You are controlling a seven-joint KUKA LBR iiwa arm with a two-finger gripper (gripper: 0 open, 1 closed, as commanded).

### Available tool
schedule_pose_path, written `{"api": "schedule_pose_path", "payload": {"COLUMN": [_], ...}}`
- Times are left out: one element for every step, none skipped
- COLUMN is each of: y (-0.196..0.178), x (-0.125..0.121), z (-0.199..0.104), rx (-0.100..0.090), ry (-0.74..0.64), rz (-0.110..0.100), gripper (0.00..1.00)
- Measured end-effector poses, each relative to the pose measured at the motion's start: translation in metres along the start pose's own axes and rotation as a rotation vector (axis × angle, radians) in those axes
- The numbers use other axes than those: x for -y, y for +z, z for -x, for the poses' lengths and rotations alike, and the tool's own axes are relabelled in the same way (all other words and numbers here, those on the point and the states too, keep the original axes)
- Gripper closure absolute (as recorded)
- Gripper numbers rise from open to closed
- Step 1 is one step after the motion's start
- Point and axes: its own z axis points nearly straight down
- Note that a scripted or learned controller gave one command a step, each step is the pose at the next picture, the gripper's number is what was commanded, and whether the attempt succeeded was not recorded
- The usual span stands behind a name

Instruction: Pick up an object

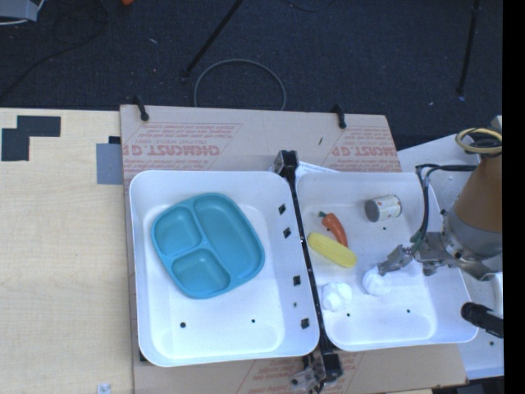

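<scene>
Pick not yet made; my gripper [392, 263] is low in the right bin [410, 322].
Jaws sit just beside a small white object [375, 282]; I cannot tell whether they are apart or together; nothing looks lifted; grasp and raise remain.

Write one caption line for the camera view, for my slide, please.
Claw low in the right bin beside a white object; corn, carrot, cylinder nearby; blue plate left.

In the right bin [410, 327] the gripper [392, 263] hangs just above a white object [375, 282], near a corn cob [331, 249], carrot [335, 227] and grey cylinder [383, 208]; a blue divided plate [207, 244] lies in the left bin [164, 335].
</scene>
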Motion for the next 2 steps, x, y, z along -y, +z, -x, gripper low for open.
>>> {"api": "schedule_pose_path", "payload": {"y": [0.044,0.032], "x": [0.0,0.0], "z": [-0.001,0.0], "rx": [0.0,0.0], "ry": [0.0,0.004], "rz": [-0.003,-0.003], "gripper": [0.0,1.0]}}
